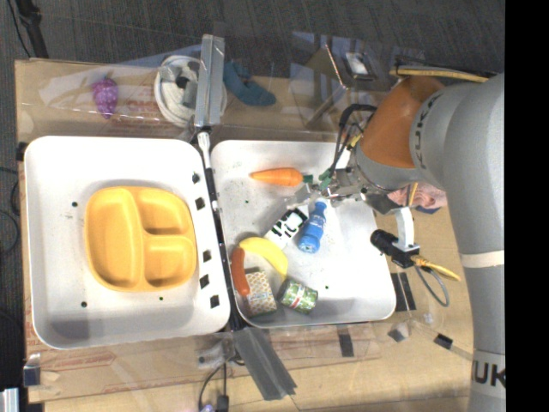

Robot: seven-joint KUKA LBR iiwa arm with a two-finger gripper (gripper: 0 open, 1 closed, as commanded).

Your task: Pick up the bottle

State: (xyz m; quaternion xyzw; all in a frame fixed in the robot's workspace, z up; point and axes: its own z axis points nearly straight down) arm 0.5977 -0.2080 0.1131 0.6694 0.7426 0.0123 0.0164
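Your small blue plastic bottle (311,230) lies tilted mid right white bin (360,292), cap toward the far edge, glossy and cylindrical. Two-finger gripper (330,185) sits just above its cap end; can't tell its state. Smooth orange carrot (276,177) near far edge; curved yellow banana (266,254) toward near-left corner.

bottle (311,229) blue | carrot (276,177) orange | banana (265,254) yellow | tray (141,235) yellow | bins (51,157) white

Two white bins (51,157) sit side by side, with one yellow divided tray (141,234) in the left. The right holds one blue bottle (312,228), one carrot (276,177), one banana (266,254) and one green can (298,296)
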